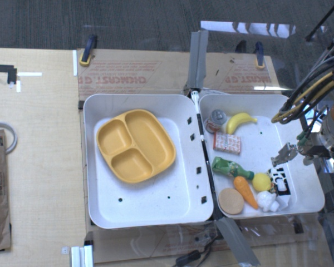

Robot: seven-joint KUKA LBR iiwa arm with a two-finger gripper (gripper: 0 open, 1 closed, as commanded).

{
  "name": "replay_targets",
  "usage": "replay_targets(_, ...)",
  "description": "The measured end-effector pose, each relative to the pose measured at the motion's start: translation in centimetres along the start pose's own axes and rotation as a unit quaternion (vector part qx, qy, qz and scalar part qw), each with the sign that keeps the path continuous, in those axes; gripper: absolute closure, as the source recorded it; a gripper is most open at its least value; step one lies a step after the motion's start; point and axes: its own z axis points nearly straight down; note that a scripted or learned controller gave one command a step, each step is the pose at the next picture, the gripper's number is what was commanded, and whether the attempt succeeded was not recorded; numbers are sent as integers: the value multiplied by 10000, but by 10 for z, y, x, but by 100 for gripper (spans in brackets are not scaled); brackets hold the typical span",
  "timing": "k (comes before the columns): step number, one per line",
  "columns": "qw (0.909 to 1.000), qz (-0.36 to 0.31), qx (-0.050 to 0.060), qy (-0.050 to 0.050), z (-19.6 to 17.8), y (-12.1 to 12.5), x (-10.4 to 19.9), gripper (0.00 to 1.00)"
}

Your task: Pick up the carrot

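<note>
The carrot is orange with a green leafy top. It lies slantwise in the front part of the right bin, tip toward the front edge. It sits between a tan round disc and a yellow lemon, and looks to touch both. My gripper hangs over the right side of the same bin, to the right of the carrot and a little behind it, clear of it. Nothing of the carrot is in it.
The right bin also holds a banana, a small can, a red-and-white packet, a white lumpy item and a black-and-white piece. A yellow divided plate lies in the left bin.
</note>
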Motion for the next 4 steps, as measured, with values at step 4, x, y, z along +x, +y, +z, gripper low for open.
replay_targets(4, 9309, -3652, -14, -4, 109, -2, 56, 0)
